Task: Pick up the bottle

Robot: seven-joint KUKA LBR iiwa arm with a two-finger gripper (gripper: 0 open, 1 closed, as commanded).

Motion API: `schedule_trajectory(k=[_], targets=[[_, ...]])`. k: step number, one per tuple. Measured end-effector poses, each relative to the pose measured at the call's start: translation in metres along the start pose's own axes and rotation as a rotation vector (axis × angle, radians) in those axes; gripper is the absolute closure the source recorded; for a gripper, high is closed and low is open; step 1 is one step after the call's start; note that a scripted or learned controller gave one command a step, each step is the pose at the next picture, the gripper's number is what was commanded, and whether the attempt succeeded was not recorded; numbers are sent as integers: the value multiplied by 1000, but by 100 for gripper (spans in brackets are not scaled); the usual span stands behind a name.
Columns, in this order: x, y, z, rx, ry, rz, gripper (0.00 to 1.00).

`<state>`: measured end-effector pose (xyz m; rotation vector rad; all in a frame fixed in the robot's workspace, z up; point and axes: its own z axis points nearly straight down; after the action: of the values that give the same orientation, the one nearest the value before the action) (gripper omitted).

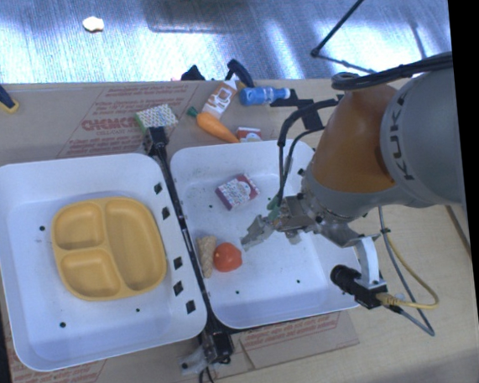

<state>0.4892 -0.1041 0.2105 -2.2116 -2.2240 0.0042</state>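
Reaching in from the right of the frame, the grey arm (403, 141) bends over the right bin (305, 302), "KU" readable on its casing. Its claw (256, 232) hangs low at frame centre; I cannot tell how far open it is or whether it grips anything. Left lies the yellow tray (108, 245). The bottle (264, 96) rests on the table (64, 119) at upper centre.

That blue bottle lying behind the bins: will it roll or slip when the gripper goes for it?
The blue bottle lies on its side on the cardboard, so a nudge would probably roll it. It looks like small smooth plastic, likely light and a bit slippery between fingers. The carrot and white bottle lie close, so it may bump them.
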Motion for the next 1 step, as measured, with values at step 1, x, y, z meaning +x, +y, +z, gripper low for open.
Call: schedule_trajectory(k=[1], targets=[[0,0,-10,3,0,-6,100]])
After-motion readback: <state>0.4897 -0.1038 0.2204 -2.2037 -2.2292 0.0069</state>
